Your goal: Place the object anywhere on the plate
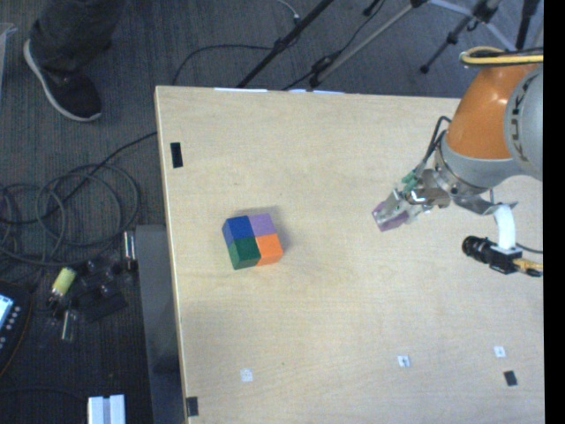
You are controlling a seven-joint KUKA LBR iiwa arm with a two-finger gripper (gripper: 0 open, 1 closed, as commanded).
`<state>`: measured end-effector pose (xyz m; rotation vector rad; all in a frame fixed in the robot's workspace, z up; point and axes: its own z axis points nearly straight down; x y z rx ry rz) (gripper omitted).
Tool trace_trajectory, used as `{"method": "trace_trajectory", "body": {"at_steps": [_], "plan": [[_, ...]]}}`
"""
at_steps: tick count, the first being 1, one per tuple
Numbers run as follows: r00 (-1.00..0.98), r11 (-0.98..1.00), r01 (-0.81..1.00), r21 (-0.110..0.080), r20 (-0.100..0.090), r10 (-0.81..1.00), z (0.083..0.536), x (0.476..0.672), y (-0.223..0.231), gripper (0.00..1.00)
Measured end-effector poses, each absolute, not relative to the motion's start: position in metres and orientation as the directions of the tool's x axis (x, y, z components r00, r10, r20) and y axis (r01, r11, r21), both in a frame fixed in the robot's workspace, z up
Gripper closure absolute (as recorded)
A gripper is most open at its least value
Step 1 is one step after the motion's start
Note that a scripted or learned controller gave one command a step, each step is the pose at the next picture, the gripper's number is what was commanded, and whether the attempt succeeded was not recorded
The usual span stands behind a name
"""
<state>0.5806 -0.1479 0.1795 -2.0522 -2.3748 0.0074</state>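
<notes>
A small cube made of blue, purple, green and orange blocks rests on the pale wooden tabletop, left of centre. My gripper hangs over the right part of the table, well to the right of the cube and slightly farther back. It is apart from the cube, with nothing seen in it. The grey arm with its orange band reaches in from the right edge.
A black tape mark lies near the table's back-left corner, and small markers sit near the front. Off the left edge are floor cables and a person's shoe. Tripod legs stand behind the table.
</notes>
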Motion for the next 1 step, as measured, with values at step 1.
{"method": "trace_trajectory", "body": {"at_steps": [1], "plan": [[-0.145, 0.145, 0.989, -0.004, -0.001, 0.989, 0.1802, 0.5810, -0.1480, 0.00]]}}
